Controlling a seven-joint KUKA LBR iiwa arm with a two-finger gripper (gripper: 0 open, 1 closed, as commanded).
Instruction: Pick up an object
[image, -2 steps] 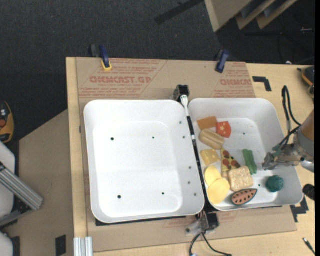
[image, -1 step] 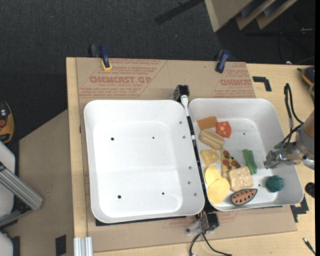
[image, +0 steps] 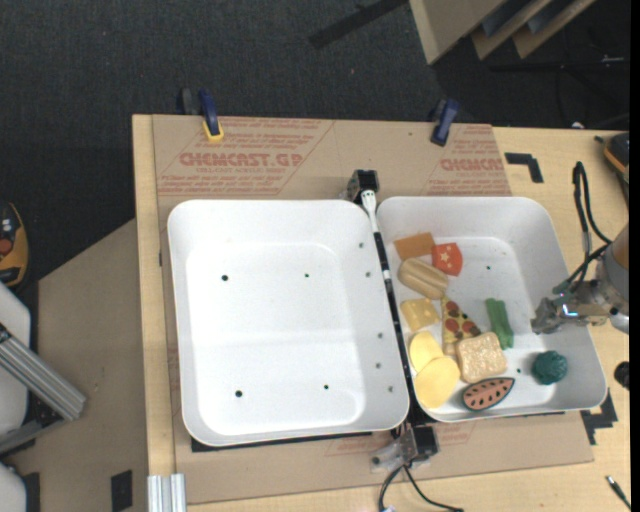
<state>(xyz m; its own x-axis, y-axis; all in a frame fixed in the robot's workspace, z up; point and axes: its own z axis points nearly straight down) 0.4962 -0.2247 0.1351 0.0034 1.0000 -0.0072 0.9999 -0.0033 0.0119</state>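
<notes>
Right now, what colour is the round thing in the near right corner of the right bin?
Dark green: the ball, seen in the camera view.

Both white bins are looking like smooth, faintly glossy plastic. The bench board is showing matt brown paper printed with red lettering. The food pieces, like the toast, are appearing matt, and the gripper is gleaming metallic.

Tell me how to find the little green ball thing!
Look in the right bin, the one with all the toy food, and go to its near right corner. The green ball sits there alone, just below the gripper and right of the watermelon slice. It is the only round, dark green, bumpy piece.
</notes>
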